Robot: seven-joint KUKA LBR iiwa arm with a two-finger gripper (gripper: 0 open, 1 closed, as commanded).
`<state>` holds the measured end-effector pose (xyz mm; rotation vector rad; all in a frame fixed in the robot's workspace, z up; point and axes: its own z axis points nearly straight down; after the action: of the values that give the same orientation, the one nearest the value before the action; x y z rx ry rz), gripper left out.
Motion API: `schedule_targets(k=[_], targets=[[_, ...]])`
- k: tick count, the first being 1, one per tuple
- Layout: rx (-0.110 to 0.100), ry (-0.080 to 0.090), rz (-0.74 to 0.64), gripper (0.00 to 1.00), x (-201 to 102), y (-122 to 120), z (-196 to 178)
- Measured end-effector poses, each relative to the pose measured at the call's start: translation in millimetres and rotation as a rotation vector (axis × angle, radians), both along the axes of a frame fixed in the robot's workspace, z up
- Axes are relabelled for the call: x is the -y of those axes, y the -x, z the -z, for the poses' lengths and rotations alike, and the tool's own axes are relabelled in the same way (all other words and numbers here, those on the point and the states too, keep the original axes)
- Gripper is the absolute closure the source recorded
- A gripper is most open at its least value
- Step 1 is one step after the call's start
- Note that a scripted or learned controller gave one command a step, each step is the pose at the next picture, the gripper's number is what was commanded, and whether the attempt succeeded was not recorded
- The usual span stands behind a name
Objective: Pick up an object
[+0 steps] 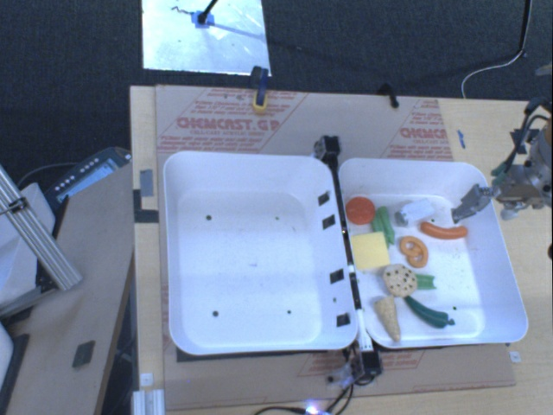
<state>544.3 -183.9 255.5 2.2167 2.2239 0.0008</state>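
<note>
The right bin [497,275] holds several toy foods. Among them are a red tomato [360,209], a green vegetable [383,225], a white piece [416,209] and an orange sausage [443,229]. There are also a yellow cheese square [369,251], an orange pretzel [414,251], a speckled cookie [399,279], a dark green pod [428,311] and a beige cone [389,316]. My gripper [473,202] hangs over the bin's far right corner, just right of the white piece and above the sausage. I see nothing in its grasp.
The left bin [186,232] sits beside the right one, with a black clip strip [339,249] along the shared edge. A yellow clamp [259,102] stands on the board behind the bins. A grey device [86,173] lies at the left.
</note>
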Motion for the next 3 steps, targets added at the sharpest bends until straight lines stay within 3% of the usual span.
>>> schedule_targets(k=[1, 2, 3], targets=[[0.008, 0.001, 0.001, 0.0, 3, -33, 152], [0.001, 0.0, -0.005, 0.0, -28, -48, 171], [0.004, 0.0, -0.002, 1.0, -27, -48, 160]])
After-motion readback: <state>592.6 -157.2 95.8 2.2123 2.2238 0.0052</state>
